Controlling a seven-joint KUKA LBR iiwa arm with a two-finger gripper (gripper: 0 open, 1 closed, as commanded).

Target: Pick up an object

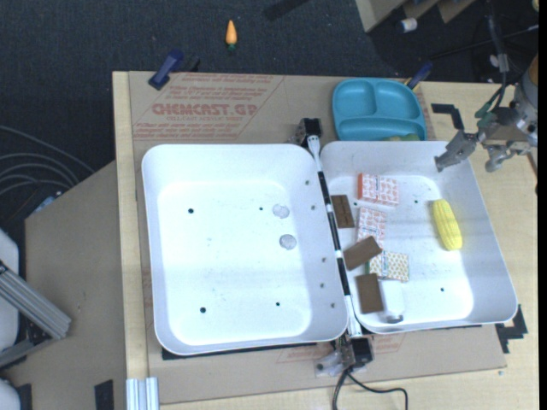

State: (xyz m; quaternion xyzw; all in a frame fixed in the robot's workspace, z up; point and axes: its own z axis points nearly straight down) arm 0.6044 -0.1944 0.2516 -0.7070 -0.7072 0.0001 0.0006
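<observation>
The right bin holds a yellow corn-shaped toy, three checkered packets and three brown blocks. My gripper hovers over that bin's far right corner, up and to the right of the corn toy. Its fingers are spread open with nothing between them. Two small clear discs lie in the left bin.
A teal divided tray sits just behind the right bin, close to the gripper. A blue clip lies at the bench's far left edge, and a small orange object is on the dark floor beyond.
</observation>
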